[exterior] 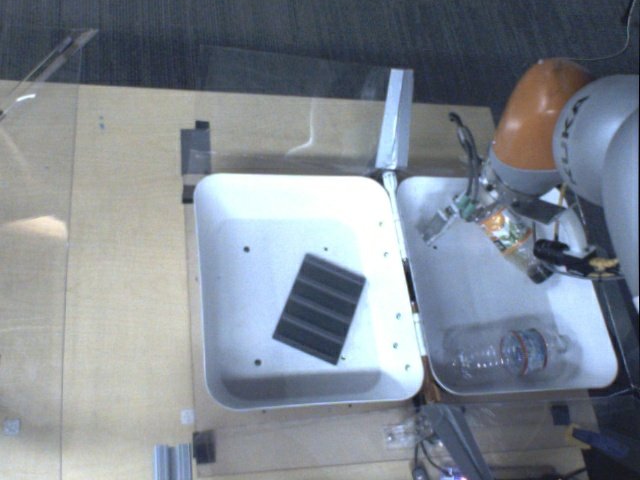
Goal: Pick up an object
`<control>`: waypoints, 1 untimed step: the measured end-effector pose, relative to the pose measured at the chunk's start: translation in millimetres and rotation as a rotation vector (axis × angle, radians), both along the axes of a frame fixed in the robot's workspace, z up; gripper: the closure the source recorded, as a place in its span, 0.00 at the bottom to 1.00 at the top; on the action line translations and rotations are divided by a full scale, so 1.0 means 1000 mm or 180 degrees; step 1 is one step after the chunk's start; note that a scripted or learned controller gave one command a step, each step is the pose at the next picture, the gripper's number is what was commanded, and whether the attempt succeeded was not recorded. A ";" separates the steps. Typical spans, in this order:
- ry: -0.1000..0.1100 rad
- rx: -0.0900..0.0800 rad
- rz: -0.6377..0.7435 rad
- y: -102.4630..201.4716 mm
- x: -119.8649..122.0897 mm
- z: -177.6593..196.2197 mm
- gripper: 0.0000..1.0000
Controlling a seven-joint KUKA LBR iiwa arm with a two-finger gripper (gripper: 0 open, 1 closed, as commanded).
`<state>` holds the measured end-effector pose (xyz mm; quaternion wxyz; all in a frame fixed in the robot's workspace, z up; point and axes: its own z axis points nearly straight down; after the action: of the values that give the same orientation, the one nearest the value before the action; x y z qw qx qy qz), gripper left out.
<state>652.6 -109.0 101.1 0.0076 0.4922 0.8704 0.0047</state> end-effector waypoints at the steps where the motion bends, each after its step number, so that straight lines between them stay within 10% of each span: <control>1: 0.0023 -0.0007 -0.0111 -0.070 0.019 0.065 0.00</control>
<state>671.2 -179.0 165.8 0.0051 0.5073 0.8618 0.0019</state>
